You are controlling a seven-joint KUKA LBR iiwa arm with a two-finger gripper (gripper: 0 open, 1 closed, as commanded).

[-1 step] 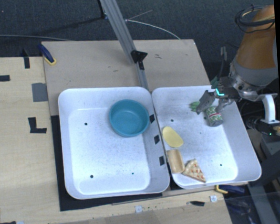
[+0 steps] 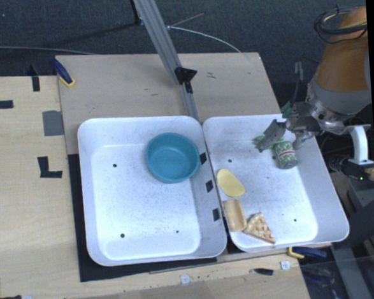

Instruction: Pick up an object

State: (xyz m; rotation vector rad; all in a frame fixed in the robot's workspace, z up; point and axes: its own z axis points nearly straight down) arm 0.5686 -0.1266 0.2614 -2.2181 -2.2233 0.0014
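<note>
Two white bins [image 2: 101, 203] are seen; at right, the gripper [image 2: 282, 138] sits against a green can [image 2: 286, 154]. Its hold cannot be told; the can could be toppled.

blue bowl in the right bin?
No, the blue bowl sits in the left bin, near its upper right corner; the right bin holds the other items.

Light fell evenly from above, soft and slightly cool. The two white bins [image 2: 143, 248] were bright but held their speckle without glare. Shadows stayed faint and short, pooling under the blue bowl [image 2: 172, 156]. The picture was low in resolution, mildly soft throughout, with dark, dim corners.
</note>
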